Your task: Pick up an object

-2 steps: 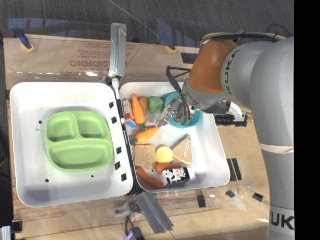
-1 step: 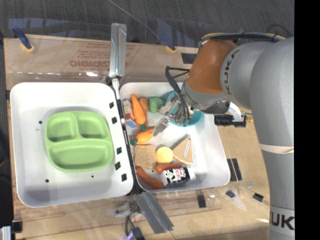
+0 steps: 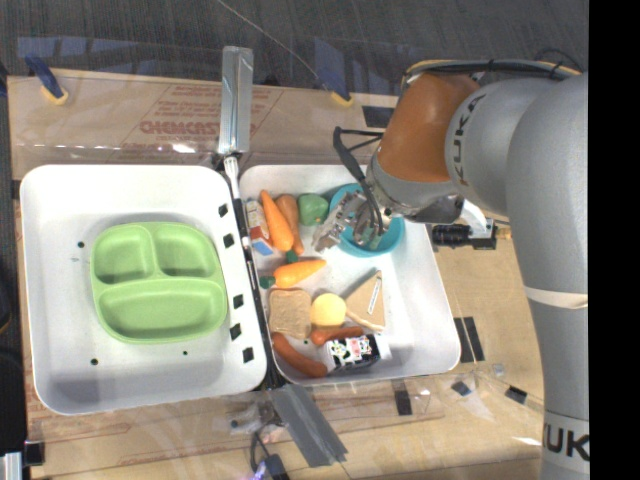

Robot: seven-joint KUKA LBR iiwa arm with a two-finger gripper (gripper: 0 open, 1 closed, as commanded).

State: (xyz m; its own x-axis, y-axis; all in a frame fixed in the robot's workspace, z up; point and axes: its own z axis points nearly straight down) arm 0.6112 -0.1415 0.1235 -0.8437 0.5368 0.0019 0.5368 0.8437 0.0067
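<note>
Nearest the camera, at the front of the right bin (image 3: 436, 320), lie a sausage (image 3: 298, 356), bread (image 3: 290, 311) and a lemon (image 3: 328, 310). Behind them are carrots (image 3: 277, 223). Farther back, the gripper (image 3: 350, 223) hovers over a blue bowl (image 3: 387, 235), holding nothing visible; whether it is apart or together I cannot tell. Likely still approaching; next it must descend and close.

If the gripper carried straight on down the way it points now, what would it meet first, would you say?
Most likely the teal bowl in the right bin; the gripper hangs over the bowl's left rim, though its height is unclear.
</note>
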